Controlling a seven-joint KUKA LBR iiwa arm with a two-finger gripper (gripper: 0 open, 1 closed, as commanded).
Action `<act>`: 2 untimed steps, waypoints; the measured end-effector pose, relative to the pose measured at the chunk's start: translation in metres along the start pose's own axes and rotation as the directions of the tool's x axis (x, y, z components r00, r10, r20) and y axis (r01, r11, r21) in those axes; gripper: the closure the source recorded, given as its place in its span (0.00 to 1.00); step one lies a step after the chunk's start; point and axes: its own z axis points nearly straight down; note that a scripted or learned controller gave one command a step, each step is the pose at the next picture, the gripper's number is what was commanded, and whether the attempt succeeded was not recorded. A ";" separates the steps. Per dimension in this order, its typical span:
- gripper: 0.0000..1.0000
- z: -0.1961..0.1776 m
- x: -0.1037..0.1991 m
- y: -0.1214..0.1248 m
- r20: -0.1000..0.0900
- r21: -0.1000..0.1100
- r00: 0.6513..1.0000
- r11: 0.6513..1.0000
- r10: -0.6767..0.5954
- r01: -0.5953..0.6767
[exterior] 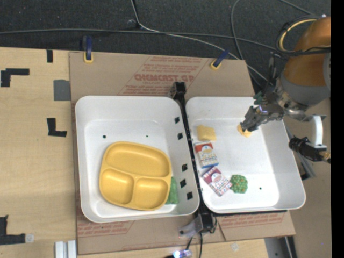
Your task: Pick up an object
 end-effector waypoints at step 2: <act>1.00 0.012 0.101 -0.029 0.000 0.000 1.000 1.000 0.000 0.000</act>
